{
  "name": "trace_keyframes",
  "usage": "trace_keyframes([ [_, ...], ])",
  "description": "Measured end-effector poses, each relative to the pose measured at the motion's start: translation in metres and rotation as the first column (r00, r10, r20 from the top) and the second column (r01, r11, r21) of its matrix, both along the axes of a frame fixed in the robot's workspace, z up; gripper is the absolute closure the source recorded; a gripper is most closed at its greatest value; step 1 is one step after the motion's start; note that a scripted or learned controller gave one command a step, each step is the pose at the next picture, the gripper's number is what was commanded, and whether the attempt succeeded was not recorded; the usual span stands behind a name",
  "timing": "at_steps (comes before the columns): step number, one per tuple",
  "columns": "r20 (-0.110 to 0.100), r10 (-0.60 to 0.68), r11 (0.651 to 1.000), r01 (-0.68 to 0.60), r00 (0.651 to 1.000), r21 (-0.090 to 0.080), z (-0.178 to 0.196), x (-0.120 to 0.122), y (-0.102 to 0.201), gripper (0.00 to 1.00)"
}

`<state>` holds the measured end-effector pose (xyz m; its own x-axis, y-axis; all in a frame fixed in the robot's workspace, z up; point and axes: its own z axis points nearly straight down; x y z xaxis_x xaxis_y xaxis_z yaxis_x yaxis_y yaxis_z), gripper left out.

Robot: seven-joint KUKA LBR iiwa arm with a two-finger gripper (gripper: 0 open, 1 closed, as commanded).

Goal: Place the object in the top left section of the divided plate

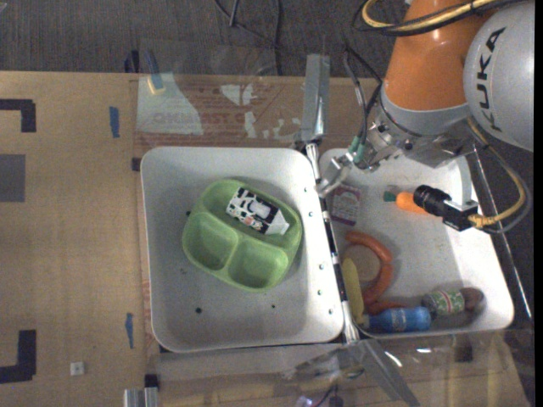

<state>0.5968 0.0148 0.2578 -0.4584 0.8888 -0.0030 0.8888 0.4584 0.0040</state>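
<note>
Now the black-and-white carton [256,211] lies in the upper compartment of the green divided plate [222,259], which sits in the left bin [170,303]. Over at the divider between bins, the gripper [333,175] hangs low, fingers apart and holding nothing.

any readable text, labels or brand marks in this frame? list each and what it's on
"KUKA": black letters on the grey arm housing, running up its side.
Black and white carton in the green divided plate: printed, too small to read.
Small packet in the right bin: print blurred.
Blue bottle: label unreadable.
Clear sheet above the left bin: faint lettering, illegible.
</note>
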Motion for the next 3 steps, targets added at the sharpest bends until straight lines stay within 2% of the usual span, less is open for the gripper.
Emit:
trace_keyframes([
  [1, 0.005, -0.001, 1.0, 0.001, 1.0, 0.001, 0.011, 0.001, 0.0, 1.0],
  [2, 0.0, 0.054, 0.999, -0.054, 0.999, 0.0, 0.108, 0.003, -0.036, 1.0],
  [3, 0.001, 0.113, 0.994, -0.113, 0.994, -0.001, 0.179, -0.035, -0.087, 1.0],
])
